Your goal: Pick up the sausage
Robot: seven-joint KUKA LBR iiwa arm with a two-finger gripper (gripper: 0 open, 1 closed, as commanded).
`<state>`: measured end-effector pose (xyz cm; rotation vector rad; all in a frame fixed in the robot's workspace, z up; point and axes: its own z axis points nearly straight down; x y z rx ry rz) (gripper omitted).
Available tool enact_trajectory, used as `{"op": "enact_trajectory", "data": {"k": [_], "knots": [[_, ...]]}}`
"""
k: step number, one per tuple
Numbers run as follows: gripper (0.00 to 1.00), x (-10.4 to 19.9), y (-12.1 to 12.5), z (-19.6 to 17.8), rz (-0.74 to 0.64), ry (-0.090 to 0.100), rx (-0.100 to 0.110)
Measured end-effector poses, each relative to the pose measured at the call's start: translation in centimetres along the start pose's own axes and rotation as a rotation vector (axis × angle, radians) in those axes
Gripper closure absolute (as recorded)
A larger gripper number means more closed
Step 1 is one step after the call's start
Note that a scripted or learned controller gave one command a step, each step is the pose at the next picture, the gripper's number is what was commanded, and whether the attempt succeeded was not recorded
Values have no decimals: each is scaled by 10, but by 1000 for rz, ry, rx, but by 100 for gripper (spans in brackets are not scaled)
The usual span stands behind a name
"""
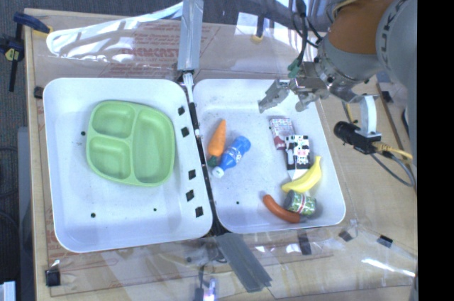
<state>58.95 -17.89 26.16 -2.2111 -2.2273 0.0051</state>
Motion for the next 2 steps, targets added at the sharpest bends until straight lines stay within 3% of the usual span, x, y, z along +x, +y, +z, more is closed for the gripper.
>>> {"op": "enact_trajectory", "data": {"k": [1, 2], "knots": [[0, -31, -83, 101, 28, 1, 0], [0, -20, -112, 171, -96, 1, -3]]}}
